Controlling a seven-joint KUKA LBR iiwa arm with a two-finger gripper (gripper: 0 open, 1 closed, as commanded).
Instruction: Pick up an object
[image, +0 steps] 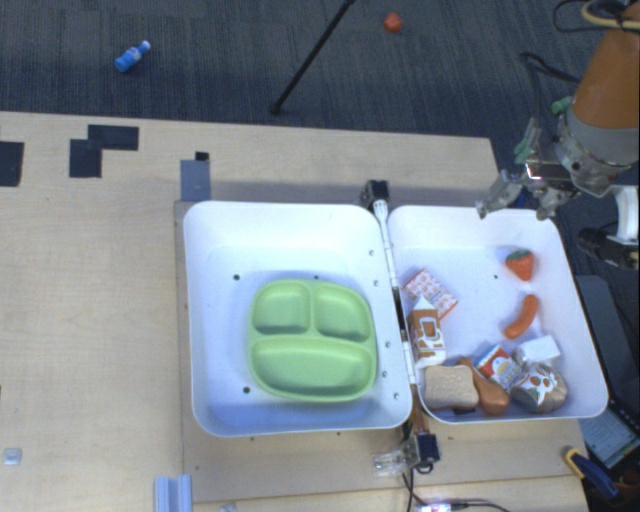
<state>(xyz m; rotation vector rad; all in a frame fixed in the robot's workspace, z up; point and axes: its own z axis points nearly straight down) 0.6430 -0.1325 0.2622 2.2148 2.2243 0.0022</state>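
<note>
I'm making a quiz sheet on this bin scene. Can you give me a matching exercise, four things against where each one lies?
Things:
1. green divided plate
2. strawberry
3. bread slice
4. gripper

Places:
A. near edge of the right bin, by the divider
B. above the right bin's far edge
C. middle of the left bin
D. far part of the right bin, towards its right wall

Pairs: 1-C, 2-D, 3-A, 4-B
</note>
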